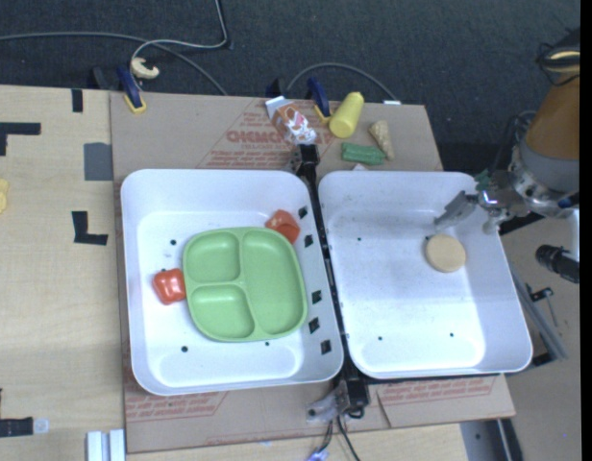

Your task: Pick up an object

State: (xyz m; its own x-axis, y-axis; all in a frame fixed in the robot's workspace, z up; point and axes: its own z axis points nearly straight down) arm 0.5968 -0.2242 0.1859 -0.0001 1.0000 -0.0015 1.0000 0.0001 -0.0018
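Pincer state: my pincer [466,209] hangs over the upper right part of the right bin [488,358]; whether it stands wide or narrow I cannot tell, and nothing shows in its grasp.
Task thing: a tan round disc [445,254] lies flat on the right bin's floor, just below and slightly left of my pincer, apart from it.
Left bin [147,200]: holds a green divided plate [246,283], with one orange-red piece [168,285] touching its left edge and another [284,225] at its upper right rim.
Beyond the bins: a yellow item [346,113], a green item [362,153] and a tan item [382,138] lie on the cardboard.
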